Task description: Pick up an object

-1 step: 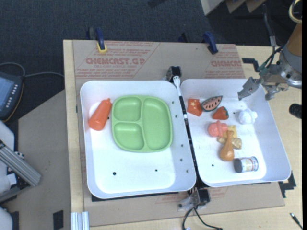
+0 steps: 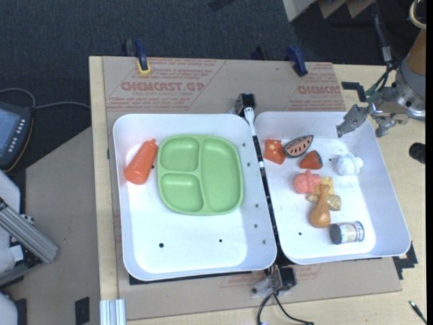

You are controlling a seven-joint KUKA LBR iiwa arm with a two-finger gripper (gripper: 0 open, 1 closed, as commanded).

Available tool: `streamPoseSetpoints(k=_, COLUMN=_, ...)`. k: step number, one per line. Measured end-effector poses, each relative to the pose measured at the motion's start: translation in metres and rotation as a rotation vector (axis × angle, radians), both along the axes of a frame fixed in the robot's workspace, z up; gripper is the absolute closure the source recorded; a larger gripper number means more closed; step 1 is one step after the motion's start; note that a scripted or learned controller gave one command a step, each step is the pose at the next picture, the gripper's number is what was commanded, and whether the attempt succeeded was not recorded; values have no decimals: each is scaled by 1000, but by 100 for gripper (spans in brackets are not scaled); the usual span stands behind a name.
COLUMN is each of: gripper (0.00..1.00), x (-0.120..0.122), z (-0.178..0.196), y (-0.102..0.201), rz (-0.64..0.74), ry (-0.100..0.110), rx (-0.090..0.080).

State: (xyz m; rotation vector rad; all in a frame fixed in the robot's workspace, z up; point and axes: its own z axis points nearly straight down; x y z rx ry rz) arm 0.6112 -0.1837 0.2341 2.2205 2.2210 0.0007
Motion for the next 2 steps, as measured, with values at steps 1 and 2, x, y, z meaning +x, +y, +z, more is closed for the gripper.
streamPoseSetpoints(k=1, gripper=0, x=7, z=-53, y=-7, rz=0, ry=6, rx=1)
streamPoseSetpoints(k=2, gripper=0, x=6, z=-97, y=-11, rz=0, ry=5, rx=1)
